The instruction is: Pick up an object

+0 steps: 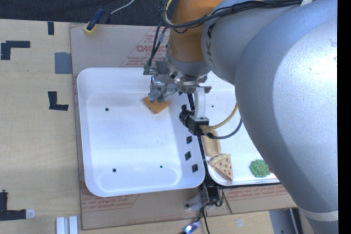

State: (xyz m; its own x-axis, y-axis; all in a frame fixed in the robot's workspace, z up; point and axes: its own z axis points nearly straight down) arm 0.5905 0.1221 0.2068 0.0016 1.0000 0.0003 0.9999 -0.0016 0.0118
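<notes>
Left bin [98, 134] lies mostly bare to the left of and below the pincer [159, 91]. The pincer sits low over this bin's upper right area, directly upon an orange-brown block [157, 105]; its fingers appear closed around the block's top, though contact is partly hidden. Judged step: grasp being made. Next move calls for a straight lift to confirm hold. To the pincer's lower right, the right bin [227, 101] holds a pizza-slice toy [222, 166] and a green item [259, 168].
</notes>
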